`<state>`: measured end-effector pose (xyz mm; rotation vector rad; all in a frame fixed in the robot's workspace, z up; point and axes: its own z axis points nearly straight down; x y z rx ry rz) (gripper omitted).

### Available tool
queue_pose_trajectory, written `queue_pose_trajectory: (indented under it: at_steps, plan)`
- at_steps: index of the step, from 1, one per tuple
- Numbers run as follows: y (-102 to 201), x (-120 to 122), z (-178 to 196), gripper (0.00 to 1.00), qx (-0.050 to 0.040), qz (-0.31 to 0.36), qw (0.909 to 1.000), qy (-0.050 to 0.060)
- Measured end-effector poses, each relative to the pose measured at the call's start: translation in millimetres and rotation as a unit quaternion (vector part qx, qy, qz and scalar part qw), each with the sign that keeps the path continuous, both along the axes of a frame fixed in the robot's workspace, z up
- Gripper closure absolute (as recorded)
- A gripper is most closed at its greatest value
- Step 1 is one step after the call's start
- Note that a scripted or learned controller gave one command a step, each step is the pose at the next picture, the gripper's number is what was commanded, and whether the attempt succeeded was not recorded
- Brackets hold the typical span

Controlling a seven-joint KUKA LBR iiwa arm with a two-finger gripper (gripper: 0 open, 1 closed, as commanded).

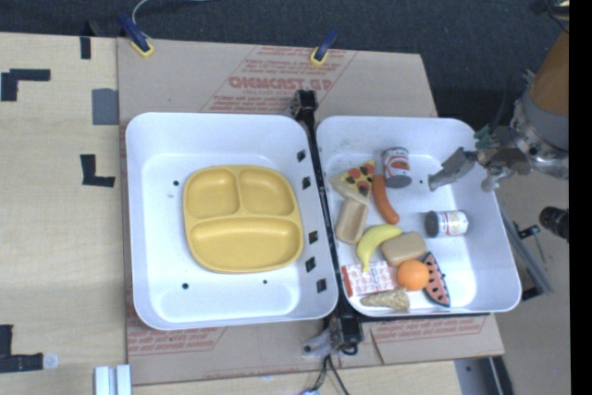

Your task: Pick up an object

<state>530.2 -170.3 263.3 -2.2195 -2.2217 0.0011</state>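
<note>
Gripper (453, 169) hangs over the upper right part of the right bin (499, 265), its 2 grey fingers reaching left off the wrist and standing apart, with nothing between them. It appears to sit above the bin floor rather than on it, so the pick is judged not yet made.

No single target is fixed by the task; every candidate lies in that same bin. Just left of the fingertips stands a small red can (397, 165). Below the gripper lies a small white jar (447, 223) on its side, with bare white floor all round it. Further left and below, the toy food is packed close: a pizza slice (356, 180), a hot dog (385, 199), a banana (376, 242), a bread piece (404, 247), an orange (413, 274) and a watermelon slice (435, 282), several touching.

That crowding probably leaves little room for fingers to straddle 1 item. The jar and the can look the easier picks. The bin's right wall is close beside the wrist, limiting travel that way.

Well to the left, the left bin (153, 199) carries a yellow divided plate (243, 219).
</note>
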Motion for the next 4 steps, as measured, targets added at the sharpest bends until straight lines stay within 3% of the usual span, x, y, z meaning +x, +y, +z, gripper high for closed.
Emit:
queue_pose_trajectory:
  at_steps: [1, 2, 3, 4]
  plan:
    - [-9, 24, -137, 0.00, 0.0007, 0.000, 1.0000, 0.003]
    - [30, 62, -177, 0.00, -0.0005, 0.000, 1.0000, -0.002]
    - [29, 62, -167, 1.00, -0.0016, 0.000, 1.0000, -0.002]
    - [98, 17, -17, 1.00, -0.0003, 0.000, 1.0000, -0.001]
